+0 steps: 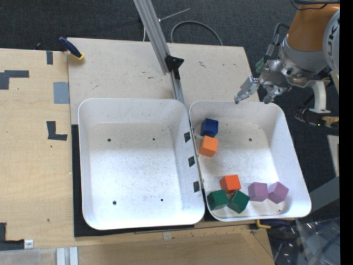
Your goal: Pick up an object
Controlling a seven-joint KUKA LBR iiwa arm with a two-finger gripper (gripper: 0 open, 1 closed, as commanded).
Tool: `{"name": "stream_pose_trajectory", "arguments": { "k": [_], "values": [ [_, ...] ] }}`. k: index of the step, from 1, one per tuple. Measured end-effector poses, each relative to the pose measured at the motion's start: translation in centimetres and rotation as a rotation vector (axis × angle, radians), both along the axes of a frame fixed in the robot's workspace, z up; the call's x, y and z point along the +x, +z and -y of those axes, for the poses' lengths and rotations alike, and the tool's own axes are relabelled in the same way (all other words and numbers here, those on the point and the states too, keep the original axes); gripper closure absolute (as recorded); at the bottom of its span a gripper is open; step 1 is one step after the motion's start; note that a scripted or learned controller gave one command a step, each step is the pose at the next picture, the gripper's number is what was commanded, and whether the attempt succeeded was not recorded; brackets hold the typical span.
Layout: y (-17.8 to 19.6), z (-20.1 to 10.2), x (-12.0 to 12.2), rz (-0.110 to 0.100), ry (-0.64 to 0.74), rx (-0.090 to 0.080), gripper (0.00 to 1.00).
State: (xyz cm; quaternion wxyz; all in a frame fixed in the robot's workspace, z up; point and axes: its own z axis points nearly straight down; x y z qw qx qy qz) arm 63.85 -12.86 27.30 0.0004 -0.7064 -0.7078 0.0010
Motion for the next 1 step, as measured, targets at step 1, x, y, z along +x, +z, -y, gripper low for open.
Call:
{"name": "stream_pose_trajectory", "arguments": {
  "k": [1],
  "values": [
    [-8.51, -11.7, -1.46, -0.005, 0.006, 0.004, 0.0]
  ]
}}
